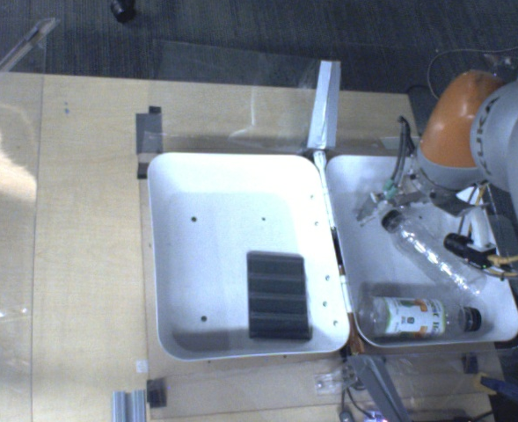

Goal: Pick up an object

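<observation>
Where the two white bins meet at the middle of the bench, the left bin point(179, 236) holds a black ribbed block point(278, 294) lying flat toward its near right corner, its long side running front to back. The right bin point(351, 192) holds two things. A clear bottle with a white and green label point(421, 316) lies on its side along the near wall, long axis left to right, dark cap pointing right. A clear plastic tube point(430, 255) lies slantwise from upper left to lower right. The gripper point(390, 202) sits over the tube's upper end; I cannot tell whether it grips anything.
</observation>
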You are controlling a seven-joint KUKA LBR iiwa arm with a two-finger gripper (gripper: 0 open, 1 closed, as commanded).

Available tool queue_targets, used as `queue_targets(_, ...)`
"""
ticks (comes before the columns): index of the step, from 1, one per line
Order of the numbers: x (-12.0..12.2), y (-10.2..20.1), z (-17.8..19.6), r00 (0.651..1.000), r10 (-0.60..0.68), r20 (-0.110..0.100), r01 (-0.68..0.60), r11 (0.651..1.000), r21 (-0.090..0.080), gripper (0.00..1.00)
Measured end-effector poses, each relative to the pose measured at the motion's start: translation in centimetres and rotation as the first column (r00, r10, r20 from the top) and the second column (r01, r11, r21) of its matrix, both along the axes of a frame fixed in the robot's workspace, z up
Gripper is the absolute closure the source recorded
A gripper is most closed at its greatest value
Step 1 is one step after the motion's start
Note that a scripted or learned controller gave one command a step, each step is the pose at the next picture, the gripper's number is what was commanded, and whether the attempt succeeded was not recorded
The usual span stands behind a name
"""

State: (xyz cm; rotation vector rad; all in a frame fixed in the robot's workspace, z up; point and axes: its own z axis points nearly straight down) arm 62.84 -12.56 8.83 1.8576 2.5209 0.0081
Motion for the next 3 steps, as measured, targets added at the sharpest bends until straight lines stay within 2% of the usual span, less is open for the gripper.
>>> queue_targets(1, 0.3, 0.2, 1.3, 1.0, 0.005, 0.009, -0.005, 1.0, 0.0, 1.0)
queue_targets(2, 0.3, 0.2, 1.3, 1.0, 0.005, 0.009, -0.005, 1.0, 0.0, 0.0)
queue_targets(3, 4.2, -6.2, -0.1, 0.993, -0.119, -0.011, 0.119, 0.993, 0.005, 0.0)
